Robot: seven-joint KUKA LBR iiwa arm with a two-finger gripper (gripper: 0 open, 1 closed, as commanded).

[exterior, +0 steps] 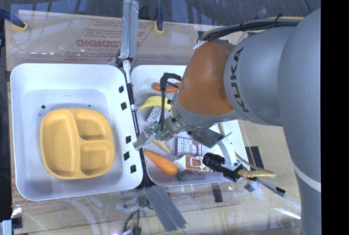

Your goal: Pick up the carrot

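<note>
**Over the right bin, gripper low in the clutter, carrot by the front wall**

On the bench, the shallow white left bin holds one thing: a yellow plastic plate with three compartments. It lies flat, with bare white floor all round it.

The shallow white right bin is crowded. The tapered orange carrot lies flat in the front left corner, its thick end toward the wall shared with the other bin and its green tip pointing right. It sits close to the front wall, so there is little room on that side. Just right of it lies an orange-brown printed packet, with a purple and white packet behind that. Further back are a curved yellow banana, a small patterned sachet and a small orange-red piece near the far wall.

The grey arm's two-finger gripper hangs low over the bin's left half, just behind the carrot and apart from it, with a pale beige stick between them. From where I stand I cannot tell whether the gripper is spread or closed, and I see nothing held in it
</note>
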